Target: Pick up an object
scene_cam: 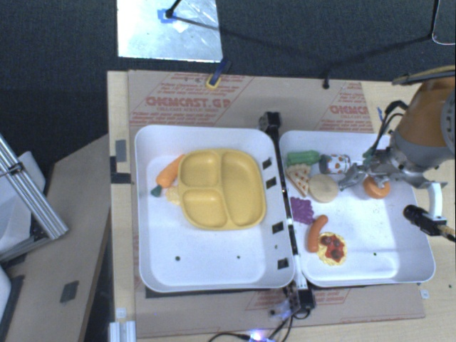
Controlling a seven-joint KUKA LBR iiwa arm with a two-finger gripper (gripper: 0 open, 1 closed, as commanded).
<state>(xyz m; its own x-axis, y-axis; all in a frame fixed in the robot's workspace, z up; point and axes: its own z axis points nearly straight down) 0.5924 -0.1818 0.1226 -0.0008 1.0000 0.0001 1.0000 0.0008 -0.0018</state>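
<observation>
My gripper (354,177) hangs low over the back of the right bin (399,262), reaching in from the right. Just to its left lie a tan round piece (324,189) and a small white and grey toy (333,164). An orange piece (376,188) lies right beside the gripper, partly under the wrist. Also in this bin are a green piece (303,157), a pale wedge (299,177), purple grapes (302,209), a sausage (315,233) and a yellow slice with red topping (332,249). I see nothing held.
The left bin (153,262) holds a yellow divided plate (216,189) with a carrot (168,172) at its left edge. A black divider (280,205) runs between the bins. A black part of the arm (426,221) juts over the right bin's right side.
</observation>
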